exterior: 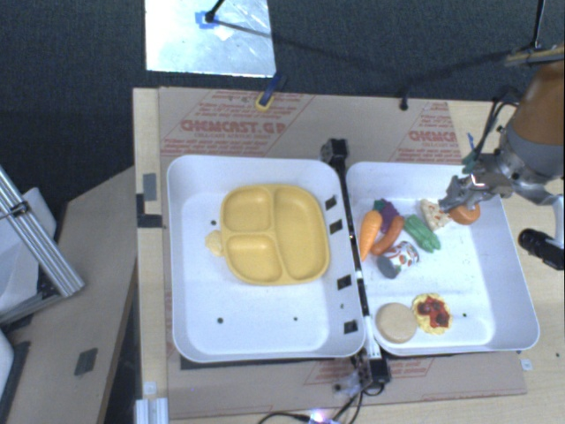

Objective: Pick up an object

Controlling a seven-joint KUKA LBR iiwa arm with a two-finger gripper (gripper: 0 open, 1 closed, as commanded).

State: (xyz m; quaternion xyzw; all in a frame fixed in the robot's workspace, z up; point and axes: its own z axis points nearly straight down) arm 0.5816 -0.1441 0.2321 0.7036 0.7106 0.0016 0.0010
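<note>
bins (190, 184): 2 | yellow tray (269, 234): 1 | carrots (370, 230): 2 | toy foods in all: about 8

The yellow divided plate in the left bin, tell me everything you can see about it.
The yellow divided plate is a rounded-square tray that looks like matte plastic, split by raised ridges into three compartments: two at the far side and one wider one at the near side. All three look bare. It lies flat, right way up and turned slightly askew, near the middle of the left white bin. A small pale yellow piece sits against its left edge. Its rim looks whole, with no damage visible.
</note>
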